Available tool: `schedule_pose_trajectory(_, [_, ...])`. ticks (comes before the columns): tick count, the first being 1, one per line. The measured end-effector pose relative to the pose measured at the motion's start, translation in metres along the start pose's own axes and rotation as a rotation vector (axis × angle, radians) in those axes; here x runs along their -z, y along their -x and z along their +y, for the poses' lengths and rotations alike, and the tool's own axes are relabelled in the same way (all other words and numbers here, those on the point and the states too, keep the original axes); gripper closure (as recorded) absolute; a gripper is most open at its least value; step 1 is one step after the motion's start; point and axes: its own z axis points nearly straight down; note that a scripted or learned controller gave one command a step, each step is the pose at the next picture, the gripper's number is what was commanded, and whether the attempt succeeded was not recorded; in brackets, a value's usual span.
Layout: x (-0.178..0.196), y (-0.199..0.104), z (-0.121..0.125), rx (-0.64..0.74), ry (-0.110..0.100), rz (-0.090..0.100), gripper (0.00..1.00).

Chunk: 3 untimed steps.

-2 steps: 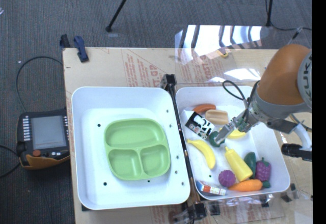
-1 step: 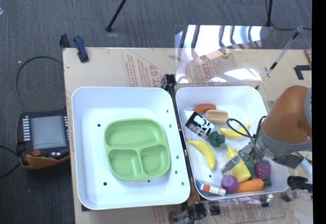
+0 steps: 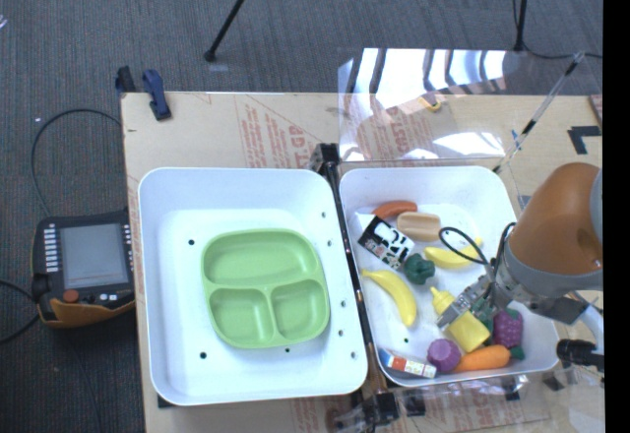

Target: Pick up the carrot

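The left bin (image 3: 167, 224) holds a green divided plate (image 3: 264, 286). The right bin (image 3: 482, 187) holds a banana (image 3: 392, 293), a hot dog (image 3: 418, 224) and the carrot (image 3: 483, 358) at its near edge. The tool (image 3: 471, 305) hovers just beyond the carrot; its grip cannot be told.

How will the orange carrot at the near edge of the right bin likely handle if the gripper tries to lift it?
The orange tapered toy carrot looks rigid and smooth, so probably stiff, light and somewhat slippery. Its rounded body may roll if nudged. It lies crowded against the purple grapes and purple round toy, so a grasp may jostle them.
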Motion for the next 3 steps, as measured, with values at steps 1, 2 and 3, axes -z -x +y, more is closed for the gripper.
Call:
schedule_pose_trajectory(1, [-0.006,-0.074,0.025,-0.086,0.003,-0.006,1.00])
schedule_pose_trajectory(2, [0.199,-0.010,-0.011,0.058,0.016,-0.026,1.00])
schedule_pose_trajectory(3, [0.193,-0.013,-0.012,0.059,0.007,-0.014,0.00])
